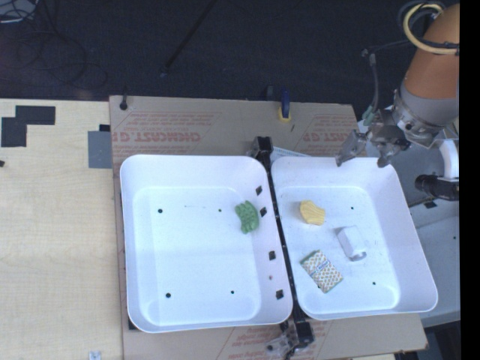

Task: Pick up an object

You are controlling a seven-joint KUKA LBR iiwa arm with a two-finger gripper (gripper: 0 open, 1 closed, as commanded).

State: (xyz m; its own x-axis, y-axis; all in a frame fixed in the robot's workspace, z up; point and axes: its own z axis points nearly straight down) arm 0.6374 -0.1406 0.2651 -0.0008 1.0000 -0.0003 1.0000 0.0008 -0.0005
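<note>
Four small things lie ready for the taking. Three sit in the right bin (420, 291): a yellow lump (313, 213) toward its middle, a pale cylinder (350, 243) just beside it at about four o'clock, and a patterned packet (322, 271) at six o'clock from the lump. The fourth, a green lump (247, 217), rests near the right-hand wall of the left bin (142, 291).

The yellow lump looks light and a bit soft — I'd pinch it across its narrow middle. The cylinder seems hard and smooth, likely to roll or slip; the packet lies flat, awkward to get under.

The gripper (367, 150) hangs above the right bin's rim at one o'clock from the lump, well apart from everything, its fingers spread and holding nothing.
</note>
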